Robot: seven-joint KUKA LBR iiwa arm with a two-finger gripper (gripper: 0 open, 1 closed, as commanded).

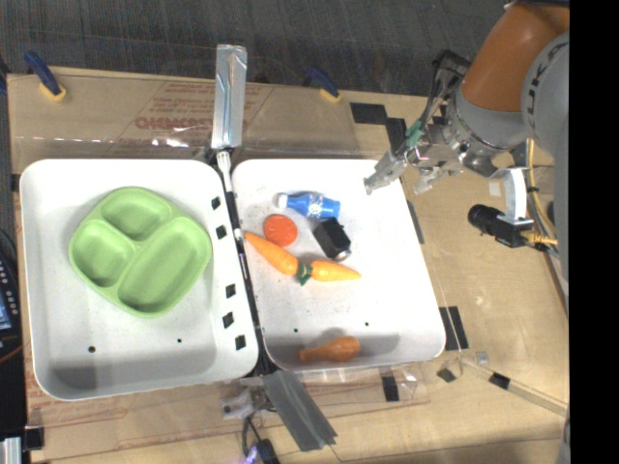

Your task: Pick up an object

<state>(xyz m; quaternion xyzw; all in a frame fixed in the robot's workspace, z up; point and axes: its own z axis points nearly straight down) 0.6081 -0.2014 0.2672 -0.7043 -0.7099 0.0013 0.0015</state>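
Left bin (48,288) holds a green tray (140,249); right bin (406,288) carrots (300,264), perhaps a bottle (309,204); tool (387,174) unreadable.

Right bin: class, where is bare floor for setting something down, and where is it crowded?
In the right bin, bare floor lies along the right wall beside the carrot, and between the carrot and the drumstick. Crowded: the upper left, where blue bottle, red ball and black block cluster.

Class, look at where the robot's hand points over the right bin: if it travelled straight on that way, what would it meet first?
The hand points left and slightly down, so probably the blue bottle comes first; height is unclear, so it might pass above it.
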